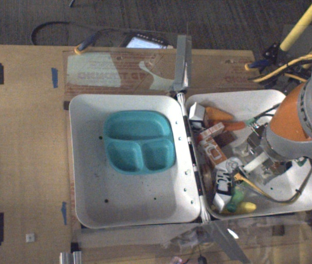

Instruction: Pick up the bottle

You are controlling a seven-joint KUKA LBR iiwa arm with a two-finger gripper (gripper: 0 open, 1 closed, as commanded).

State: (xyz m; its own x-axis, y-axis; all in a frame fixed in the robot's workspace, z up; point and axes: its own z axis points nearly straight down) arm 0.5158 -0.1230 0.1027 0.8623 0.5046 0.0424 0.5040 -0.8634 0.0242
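The right bin [304, 199] holds a heap of small items. A green, bottle-like object [235, 200] lies near that bin's front edge, next to a yellow piece [247, 207]; I cannot tell for sure that it is the bottle. My gripper [243, 172] is low over the middle of the heap, just above and behind the green object. The grey arm with its orange band [288, 122] reaches in from the right and hides part of the bin floor.
An orange carrot [219, 114] and several small boxes [213, 142] lie at the back and left of the right bin. A teal divided tray [139, 141] sits in the left bin [90, 186]. A ridge [189, 147] separates the bins. Yellow cables [304, 21] run at the upper right.
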